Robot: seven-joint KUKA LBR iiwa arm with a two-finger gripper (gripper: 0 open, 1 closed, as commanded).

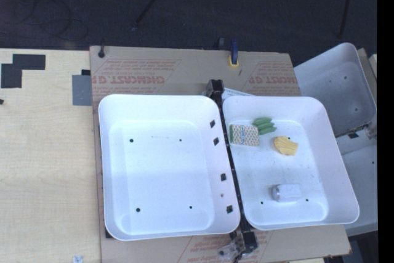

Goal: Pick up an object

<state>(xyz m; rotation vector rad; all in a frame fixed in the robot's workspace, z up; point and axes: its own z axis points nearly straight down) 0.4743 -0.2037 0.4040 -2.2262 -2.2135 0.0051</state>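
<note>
The right bin holds several small objects. A green ridged piece lies near its far wall, and a small patterned packet rests just left of it against the bin's left wall. A yellow crumpled lump sits toward the middle right. A small grey-white cylinder lies on its side near the front of that bin.
The left bin stands beside the right one, joined by black clips along the shared edge. Both rest on a brown cardboard sheet over a pale wooden bench. A grey metal plate sits at the right.
</note>
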